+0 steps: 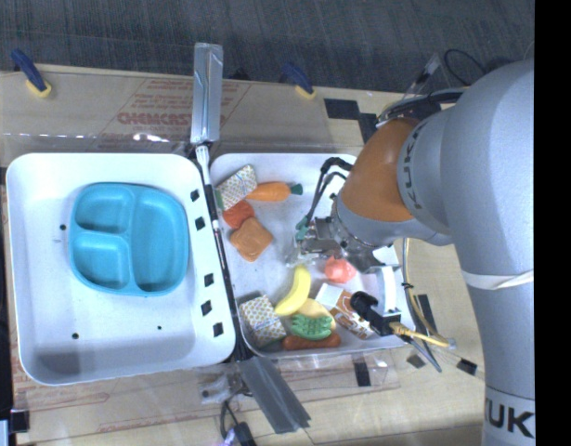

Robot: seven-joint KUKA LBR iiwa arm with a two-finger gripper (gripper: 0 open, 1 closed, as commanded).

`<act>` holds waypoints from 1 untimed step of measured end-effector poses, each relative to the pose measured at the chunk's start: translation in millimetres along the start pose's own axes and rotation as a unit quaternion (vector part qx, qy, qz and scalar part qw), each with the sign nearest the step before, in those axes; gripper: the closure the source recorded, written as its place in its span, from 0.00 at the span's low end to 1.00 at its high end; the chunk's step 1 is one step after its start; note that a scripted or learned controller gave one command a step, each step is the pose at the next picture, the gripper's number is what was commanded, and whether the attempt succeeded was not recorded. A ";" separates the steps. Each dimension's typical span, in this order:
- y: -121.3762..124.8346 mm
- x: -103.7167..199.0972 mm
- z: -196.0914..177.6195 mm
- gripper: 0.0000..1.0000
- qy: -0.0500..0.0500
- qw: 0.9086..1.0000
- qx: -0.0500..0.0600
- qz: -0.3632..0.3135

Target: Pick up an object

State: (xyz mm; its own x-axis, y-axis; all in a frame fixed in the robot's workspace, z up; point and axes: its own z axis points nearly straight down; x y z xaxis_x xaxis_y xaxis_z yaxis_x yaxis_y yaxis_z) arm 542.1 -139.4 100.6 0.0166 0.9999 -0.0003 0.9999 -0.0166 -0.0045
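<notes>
Banana (295, 291) just beside tool (313, 241) in right bin (266, 163); approach step; tool state unclear; next: descend, grip.

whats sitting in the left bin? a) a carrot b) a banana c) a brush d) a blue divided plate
d: a blue divided plate lies in the left bin, while the banana and carrot lie in the right bin with the other toy items.
</notes>
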 end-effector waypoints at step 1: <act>7.2 52.9 -128.4 1.00 0.001 1.000 -0.002 0.017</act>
State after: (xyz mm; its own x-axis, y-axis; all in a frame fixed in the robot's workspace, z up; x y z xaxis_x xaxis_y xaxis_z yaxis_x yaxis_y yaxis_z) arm 550.7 -86.5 229.0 0.0513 0.9987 0.0010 0.9987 -0.0513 -0.0010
